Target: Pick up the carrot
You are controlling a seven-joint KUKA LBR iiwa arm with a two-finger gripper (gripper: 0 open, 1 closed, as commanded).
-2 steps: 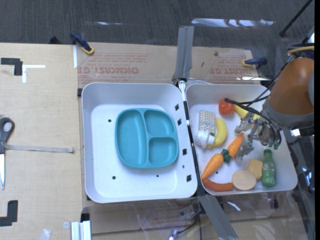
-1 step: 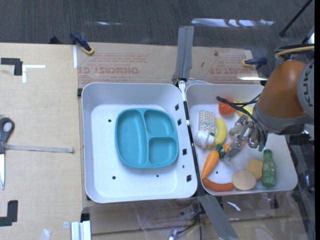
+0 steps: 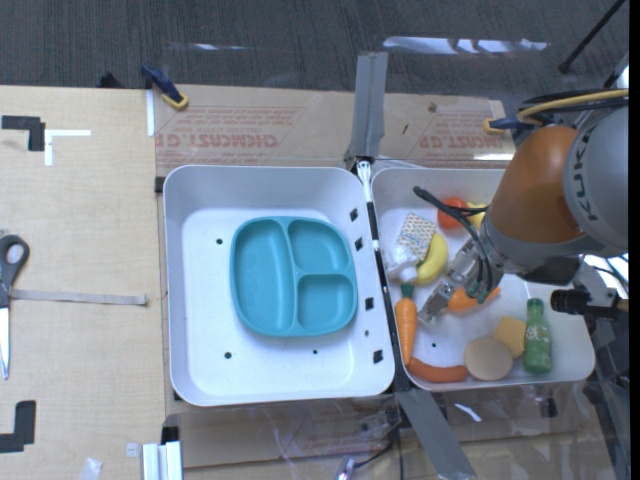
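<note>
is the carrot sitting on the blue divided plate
No, the carrot lies in the right bin by its left wall, while the blue plate is in the left bin.

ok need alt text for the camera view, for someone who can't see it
A grey arm's claw hovers low in the right white bin, just right of an upright carrot, among a banana, a green bottle and other toy foods. The left white bin holds a teal divided plate.

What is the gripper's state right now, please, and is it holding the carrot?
Gripper: beside the carrot in the right bin; holding nothing visible; open or closed cannot be told.
</note>
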